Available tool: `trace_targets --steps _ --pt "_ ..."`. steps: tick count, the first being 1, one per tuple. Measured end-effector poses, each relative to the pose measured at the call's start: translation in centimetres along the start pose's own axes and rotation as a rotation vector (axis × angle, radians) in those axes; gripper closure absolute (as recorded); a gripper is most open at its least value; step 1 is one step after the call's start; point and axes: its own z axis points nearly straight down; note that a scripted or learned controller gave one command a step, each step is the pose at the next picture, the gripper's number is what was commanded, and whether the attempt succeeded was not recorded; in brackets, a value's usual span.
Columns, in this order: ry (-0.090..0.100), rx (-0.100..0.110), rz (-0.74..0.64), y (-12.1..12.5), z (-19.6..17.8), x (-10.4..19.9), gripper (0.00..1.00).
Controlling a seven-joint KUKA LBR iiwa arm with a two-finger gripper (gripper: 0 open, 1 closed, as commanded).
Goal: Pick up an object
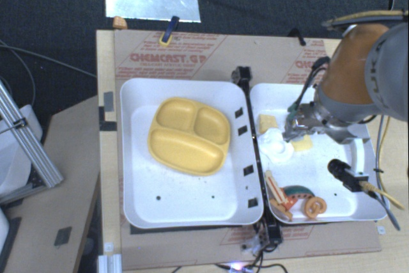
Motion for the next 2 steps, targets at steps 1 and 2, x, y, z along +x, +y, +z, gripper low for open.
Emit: trace_targets --steps 1,2 --pt "0.003 0.013 0.0 -2.2 -1.3 6.7 1.0" --pt "0.002 0.009 0.004 -5.6 -7.8 8.2 1.0"
